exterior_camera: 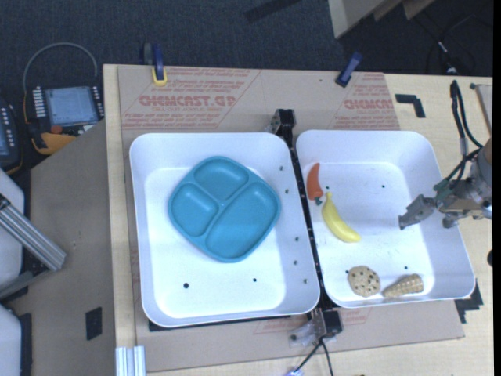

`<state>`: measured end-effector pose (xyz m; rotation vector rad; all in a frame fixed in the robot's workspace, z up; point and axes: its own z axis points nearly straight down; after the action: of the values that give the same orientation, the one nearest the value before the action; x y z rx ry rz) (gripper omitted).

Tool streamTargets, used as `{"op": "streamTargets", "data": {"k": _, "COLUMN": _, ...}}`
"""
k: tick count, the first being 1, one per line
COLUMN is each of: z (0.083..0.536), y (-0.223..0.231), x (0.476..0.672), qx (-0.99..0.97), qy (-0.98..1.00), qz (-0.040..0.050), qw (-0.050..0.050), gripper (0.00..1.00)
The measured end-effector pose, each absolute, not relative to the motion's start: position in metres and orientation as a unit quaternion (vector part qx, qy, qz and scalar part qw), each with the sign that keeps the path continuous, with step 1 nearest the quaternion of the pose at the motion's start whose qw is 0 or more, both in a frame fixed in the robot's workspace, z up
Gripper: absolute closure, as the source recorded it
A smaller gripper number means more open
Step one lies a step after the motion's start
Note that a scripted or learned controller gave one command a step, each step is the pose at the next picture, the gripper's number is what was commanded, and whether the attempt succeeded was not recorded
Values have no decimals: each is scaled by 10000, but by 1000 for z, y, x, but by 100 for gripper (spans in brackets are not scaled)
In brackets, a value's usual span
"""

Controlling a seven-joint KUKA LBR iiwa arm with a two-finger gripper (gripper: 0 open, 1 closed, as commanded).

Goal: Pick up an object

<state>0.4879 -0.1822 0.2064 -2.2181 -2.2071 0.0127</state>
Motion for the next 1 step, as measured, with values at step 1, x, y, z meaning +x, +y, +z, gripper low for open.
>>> {"op": "streamTargets", "data": {"k": 1, "z": 214, "y": -181, "x": 491, "qx": -7071, "qy": -7071, "qz": 1, "qw": -2, "gripper": 0}}
